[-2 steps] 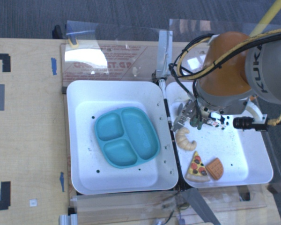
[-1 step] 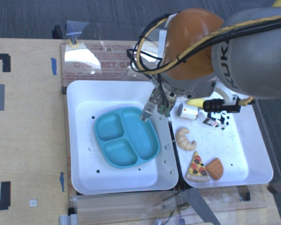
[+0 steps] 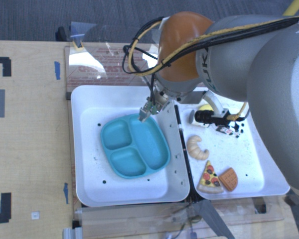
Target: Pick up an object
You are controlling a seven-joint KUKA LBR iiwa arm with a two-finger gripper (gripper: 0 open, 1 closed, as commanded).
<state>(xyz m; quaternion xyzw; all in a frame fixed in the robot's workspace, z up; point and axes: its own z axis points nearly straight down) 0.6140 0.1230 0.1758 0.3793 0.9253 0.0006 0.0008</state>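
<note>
We count two white bins, one blue plate (image 3: 134, 148) with three compartments, one croissant (image 3: 197, 147), one pizza slice (image 3: 209, 178) and one orange waffle piece (image 3: 228, 179). The plate lies flat in the left bin (image 3: 84, 133). The three food toys lie to the plate's right, in the other bin (image 3: 249, 153). The gripper (image 3: 145, 112) is at the plate's far rim; we cannot tell whether it is wide or closed. A pale wooden bench (image 3: 30, 148) stretches to the plate's left, with dark carpet (image 3: 50, 4) beyond.

Left white bin (image 3: 84, 176), right white bin (image 3: 256, 158), pale wooden bench (image 3: 30, 148)
</note>
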